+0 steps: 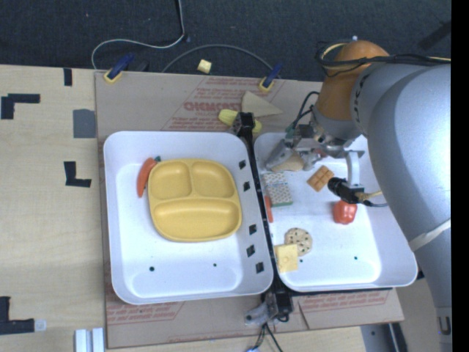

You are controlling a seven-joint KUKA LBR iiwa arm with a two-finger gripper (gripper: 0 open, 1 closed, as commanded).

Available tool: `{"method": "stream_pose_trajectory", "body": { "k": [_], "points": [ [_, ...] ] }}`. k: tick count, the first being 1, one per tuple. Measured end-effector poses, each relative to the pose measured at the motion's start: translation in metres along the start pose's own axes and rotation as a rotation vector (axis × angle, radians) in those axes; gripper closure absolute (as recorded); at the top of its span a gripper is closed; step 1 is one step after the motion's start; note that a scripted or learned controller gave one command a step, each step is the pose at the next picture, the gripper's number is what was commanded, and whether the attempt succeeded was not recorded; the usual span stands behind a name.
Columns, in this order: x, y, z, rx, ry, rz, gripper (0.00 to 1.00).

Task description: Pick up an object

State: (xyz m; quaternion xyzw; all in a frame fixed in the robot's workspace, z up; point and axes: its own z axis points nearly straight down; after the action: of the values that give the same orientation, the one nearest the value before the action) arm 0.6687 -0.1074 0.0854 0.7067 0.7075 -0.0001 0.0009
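My gripper (290, 154) is low over the far left part of the right bin (366, 270), below the orange band (344, 86) of the arm. A tan piece (294, 165) lies right under it, partly hidden. Close by in the same bin are an orange cracker (318, 178), a red tomato-like piece (344, 212) with a black stalk, a green-speckled card (278, 191), a round cookie (297, 239) and a yellow cheese cube (286, 257). The left bin (124, 270) holds a yellow divided plate (195, 199) with a carrot (145, 175) at its left side.
The grey arm (410, 145) covers the right bin's far right side. A black divider with clips (253, 196) runs between the bins. Behind the bins on the cardboard lie a yellow piece (229, 116), a tan wedge (260, 105), clamps and cables.
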Motion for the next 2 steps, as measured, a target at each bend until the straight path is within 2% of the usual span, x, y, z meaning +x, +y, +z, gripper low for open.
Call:
{"method": "stream_pose_trajectory", "body": {
  "k": [1, 2],
  "points": [
    [-0.0029, 0.0001, 0.0000, 0.000, 0.000, 0.000, 0.00],
    [-0.0029, -0.0001, -0.0098, 0.001, -0.001, -0.002, 1.00]
  ]
}}
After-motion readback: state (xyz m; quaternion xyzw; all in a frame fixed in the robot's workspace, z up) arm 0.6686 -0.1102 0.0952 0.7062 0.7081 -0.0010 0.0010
